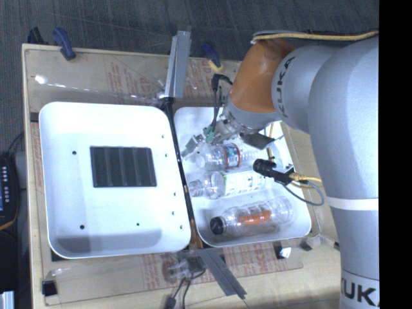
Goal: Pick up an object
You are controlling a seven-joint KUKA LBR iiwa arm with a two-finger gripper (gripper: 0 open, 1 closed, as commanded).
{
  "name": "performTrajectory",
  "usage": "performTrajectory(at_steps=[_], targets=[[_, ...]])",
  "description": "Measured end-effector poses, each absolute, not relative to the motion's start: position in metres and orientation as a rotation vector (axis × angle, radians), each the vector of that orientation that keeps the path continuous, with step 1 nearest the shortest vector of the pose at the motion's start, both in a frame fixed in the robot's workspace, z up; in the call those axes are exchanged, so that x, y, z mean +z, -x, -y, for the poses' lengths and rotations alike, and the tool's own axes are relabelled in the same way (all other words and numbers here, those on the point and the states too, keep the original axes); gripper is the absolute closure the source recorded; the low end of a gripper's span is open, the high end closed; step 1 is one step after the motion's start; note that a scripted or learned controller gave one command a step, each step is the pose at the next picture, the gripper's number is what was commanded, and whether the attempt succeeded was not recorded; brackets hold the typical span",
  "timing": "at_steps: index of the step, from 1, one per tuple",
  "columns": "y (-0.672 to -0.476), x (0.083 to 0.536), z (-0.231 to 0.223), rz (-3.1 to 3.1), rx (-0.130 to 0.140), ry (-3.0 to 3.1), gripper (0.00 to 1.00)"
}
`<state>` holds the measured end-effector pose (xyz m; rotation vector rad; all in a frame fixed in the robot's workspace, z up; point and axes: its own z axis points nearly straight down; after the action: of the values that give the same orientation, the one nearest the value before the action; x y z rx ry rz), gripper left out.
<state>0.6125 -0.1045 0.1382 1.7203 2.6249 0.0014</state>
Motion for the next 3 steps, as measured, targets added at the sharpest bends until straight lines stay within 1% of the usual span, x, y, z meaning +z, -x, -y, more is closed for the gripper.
performTrajectory(at_steps=[1, 2, 3], targets=[[-0.592, 0.096, 0.157, -2.501, 0.001, -1.902, 0.0], [-0.517, 0.109, 0.209, -2.463, 0.008, -1.937, 0.0], [-0.518, 0.092, 0.157, -2.582, 0.001, -1.793, 0.0]])
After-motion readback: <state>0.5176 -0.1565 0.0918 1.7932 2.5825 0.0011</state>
